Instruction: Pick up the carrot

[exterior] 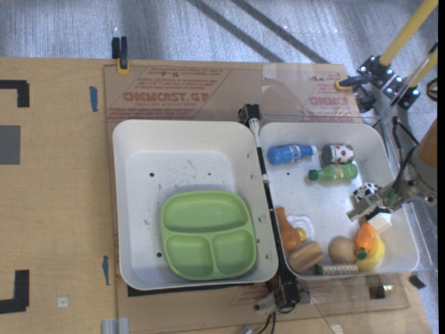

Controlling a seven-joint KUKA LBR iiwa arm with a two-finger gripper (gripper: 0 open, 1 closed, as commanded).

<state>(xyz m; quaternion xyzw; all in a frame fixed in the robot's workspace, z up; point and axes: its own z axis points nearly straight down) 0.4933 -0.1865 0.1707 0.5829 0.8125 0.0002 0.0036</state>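
you've got the gripper (366,204) over the right bin (316,199), can't tell its grip; carrot (364,237) just below, nr the potato (341,249).

From my station I count two white bins on the table (55,207): the left bin (132,158) and the right bin (396,186). The left one carries one green divided plate (208,234), with three compartments. In the right I count two bottles, one blue bottle (290,154) and one green bottle (334,174), plus one small dark can (337,154), one carrot (286,229), one wooden block (304,257), one potato (341,249), one orange and yellow toy (368,245), and one black-and-white piece (364,192) I can't identify. One pincer (367,209) in sight
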